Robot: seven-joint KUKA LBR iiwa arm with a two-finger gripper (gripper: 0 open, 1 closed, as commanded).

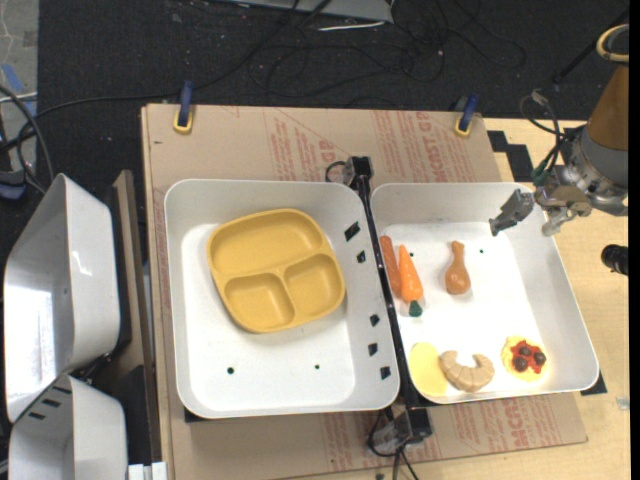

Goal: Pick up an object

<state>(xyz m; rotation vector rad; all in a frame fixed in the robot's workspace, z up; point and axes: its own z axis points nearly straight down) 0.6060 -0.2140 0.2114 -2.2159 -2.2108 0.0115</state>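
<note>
In the right bin point(560, 298) lie an orange carrot point(405, 273), a brown drumstick point(457, 269), a tan croissant point(468, 371) beside a pale yellow slice point(424, 364), and a small tart with berries point(526, 357). My gripper point(531, 217) hovers over the bin's upper right corner, up and to the right of the drumstick. It is open, its two fingers spread wide with nothing between them.
The left bin point(190, 358) holds a yellow divided plate point(275, 268). A black divider point(378, 288) separates the bins. Both rest on a cardboard sheet point(300, 138) clamped at the back. White containers point(55, 288) stand at the far left.
</note>
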